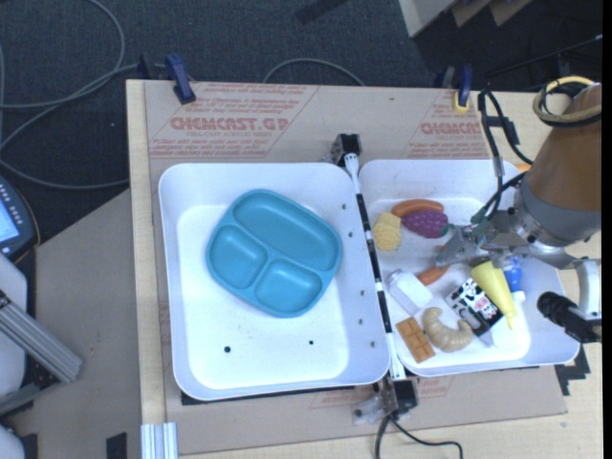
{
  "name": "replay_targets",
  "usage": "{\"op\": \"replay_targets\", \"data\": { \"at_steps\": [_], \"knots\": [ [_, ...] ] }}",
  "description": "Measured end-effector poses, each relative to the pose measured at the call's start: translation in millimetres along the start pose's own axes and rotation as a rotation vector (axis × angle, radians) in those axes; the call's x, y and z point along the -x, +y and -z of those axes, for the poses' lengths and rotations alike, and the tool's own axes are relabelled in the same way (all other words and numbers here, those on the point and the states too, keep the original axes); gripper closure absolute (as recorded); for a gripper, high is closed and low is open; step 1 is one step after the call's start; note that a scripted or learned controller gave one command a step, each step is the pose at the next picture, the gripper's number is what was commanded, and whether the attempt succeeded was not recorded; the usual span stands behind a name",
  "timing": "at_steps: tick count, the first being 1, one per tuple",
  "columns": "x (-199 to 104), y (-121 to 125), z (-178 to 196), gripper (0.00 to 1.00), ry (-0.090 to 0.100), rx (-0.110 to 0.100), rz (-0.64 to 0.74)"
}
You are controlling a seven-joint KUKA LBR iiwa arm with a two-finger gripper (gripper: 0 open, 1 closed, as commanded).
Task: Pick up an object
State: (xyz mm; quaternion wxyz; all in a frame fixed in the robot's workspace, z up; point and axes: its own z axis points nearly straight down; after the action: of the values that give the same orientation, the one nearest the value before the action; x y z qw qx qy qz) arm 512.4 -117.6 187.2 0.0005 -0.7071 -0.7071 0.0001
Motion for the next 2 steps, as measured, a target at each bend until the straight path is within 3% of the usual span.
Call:
{"op": "replay_targets", "data": {
  "at_steps": [1, 2],
  "knots": [
    [30, 85, -31, 0.00, -0.003, 0.005, 0.002],
    [-27, 124, -103, 0.00, -0.004, 0.009, 0.005]
  ]
}}
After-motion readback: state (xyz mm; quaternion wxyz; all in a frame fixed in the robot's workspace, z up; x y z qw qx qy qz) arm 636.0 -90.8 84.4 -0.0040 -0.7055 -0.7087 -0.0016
